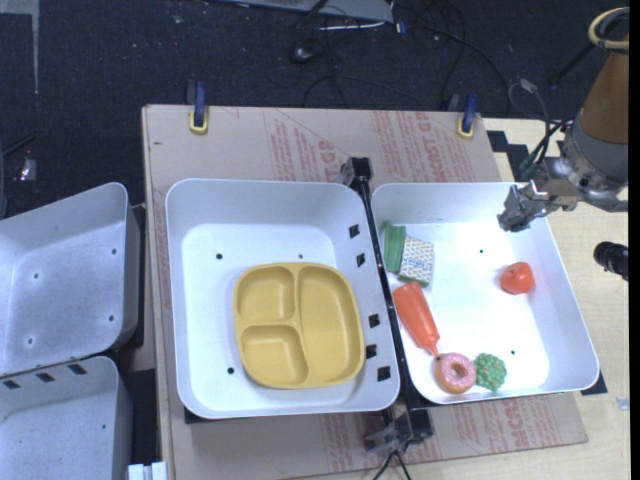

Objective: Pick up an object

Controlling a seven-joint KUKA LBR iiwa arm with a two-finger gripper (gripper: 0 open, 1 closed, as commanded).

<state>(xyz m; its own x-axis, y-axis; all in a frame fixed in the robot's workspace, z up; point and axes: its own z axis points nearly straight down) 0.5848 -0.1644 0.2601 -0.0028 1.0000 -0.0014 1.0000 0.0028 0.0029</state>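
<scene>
The dark two-finger gripper (pixel 517 211) hangs over the upper right corner of the right shallow white plastic bin (pixel 560 313), close to that bin's far rim; nothing is seen between its tips, and whether it is wide or narrow cannot be told from this slant. The grey arm with its orange band (pixel 608 108) reaches in from the right, above the bench's edge.

Below the gripper lies open white floor. The nearest thing is a small round red toy tomato (pixel 517 278), alone near the right wall, with free room on all sides. The other objects crowd the left side and near edge of this bin: a green cylinder (pixel 394 248) against the left wall, a pale speckled green-and-white packet (pixel 418 260) touching it, a long orange toy carrot (pixel 416 315) just below them, a pink-iced doughnut (pixel 455 372) and a green broccoli floret (pixel 490 370) side by side near the front rim.

The left shallow white plastic bin (pixel 200 218) holds a yellow three-compartment plastic tray (pixel 298 324), with bare floor around it. Both bins sit on a brown cardboard sheet (pixel 290 143).
</scene>
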